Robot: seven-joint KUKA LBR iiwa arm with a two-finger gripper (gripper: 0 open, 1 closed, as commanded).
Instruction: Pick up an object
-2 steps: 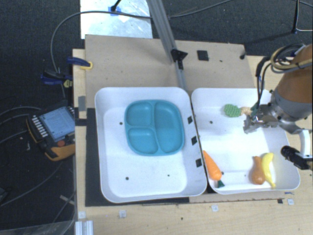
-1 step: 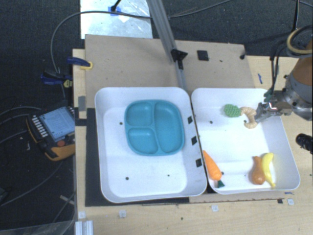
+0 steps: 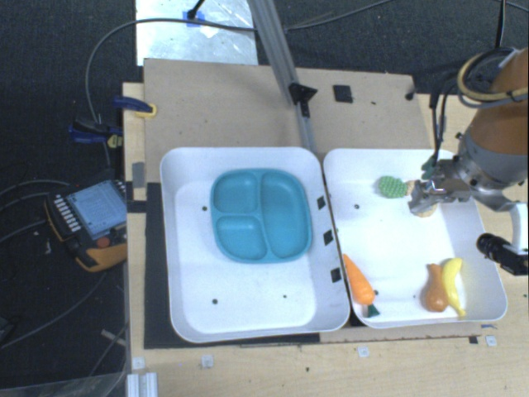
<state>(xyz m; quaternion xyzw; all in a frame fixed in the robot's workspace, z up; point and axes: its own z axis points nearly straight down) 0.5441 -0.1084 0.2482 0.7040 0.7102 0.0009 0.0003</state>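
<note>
I'm seeing the gripper (image 3: 427,198) hanging over the right bin (image 3: 388,259), the green object (image 3: 393,188) lying just beside it on the bin floor, perhaps touching. I can't tell how it's set; nothing visibly gripped.

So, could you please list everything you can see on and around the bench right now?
Bins: two, white, side by side on the bench.
Divided plate: one, blue, in the left bin.
Green object: one, right bin, far side, beside the pincer.
Carrot: one, orange, right bin's near-left edge.
Banana: one, yellow, right bin's near-right corner.
Orange-brown object: one, touching the banana.
Handheld device: one, left of the bench.
Pincer: one, over the right bin.
</note>
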